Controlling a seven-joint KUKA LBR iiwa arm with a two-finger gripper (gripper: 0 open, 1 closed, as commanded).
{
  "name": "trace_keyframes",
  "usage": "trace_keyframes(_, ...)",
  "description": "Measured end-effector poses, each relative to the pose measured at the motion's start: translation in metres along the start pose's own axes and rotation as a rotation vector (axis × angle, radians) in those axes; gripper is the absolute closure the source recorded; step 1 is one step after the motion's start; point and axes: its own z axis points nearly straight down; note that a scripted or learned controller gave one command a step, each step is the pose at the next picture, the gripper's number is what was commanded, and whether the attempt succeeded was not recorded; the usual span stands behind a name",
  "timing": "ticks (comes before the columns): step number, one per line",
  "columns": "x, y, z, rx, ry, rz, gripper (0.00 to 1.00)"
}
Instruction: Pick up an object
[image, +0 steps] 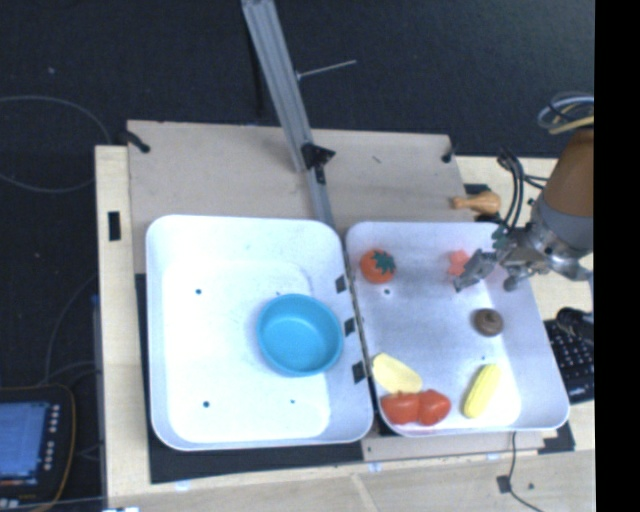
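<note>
Arm enters from your right; gripper (493, 270) hangs over the upper right part of the right bin (520, 410). You can see two dark fingers (470, 275) spread apart with bare bin floor between them, so the jaws read as open and holding nothing.

Candidates, all in the right bin:
- Small pink-red piece (458, 262), just beside the left fingertip, possibly touching; too small to name.
- Brown round object (488, 321), below the gripper, lying free.
- Tomato-like toy (377, 264), near the bin's upper left corner, well apart from the gripper.
- Yellow piece (396, 375) and red piece (417, 407), touching each other against the lower left wall.
- Yellow oblong, perhaps a banana or corn (481, 390), lower right, tilted.

Left bin (180, 250) holds a blue bowl (299, 334), upright, right of centre.

Judgement: the spread jaws over this corner suggest a grasp not yet made. Nearest target is the pink-red piece; the brown object stands clear of walls and neighbours, so you may find it the cleaner pick.
</note>
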Motion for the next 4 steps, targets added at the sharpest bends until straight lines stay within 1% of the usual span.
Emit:
trace_keyframes(1, -0.005, -0.007, 0.060, -0.002, 0.000, 0.000, 0.00)
trace_keyframes(2, -0.006, -0.007, 0.079, -0.002, 0.001, 0.004, 0.00)
trace_keyframes(3, -0.007, -0.005, 0.065, -0.011, -0.001, 0.005, 1.00)
trace_keyframes(4, -0.008, -0.006, 0.019, -0.011, 0.002, 0.002, 1.00)
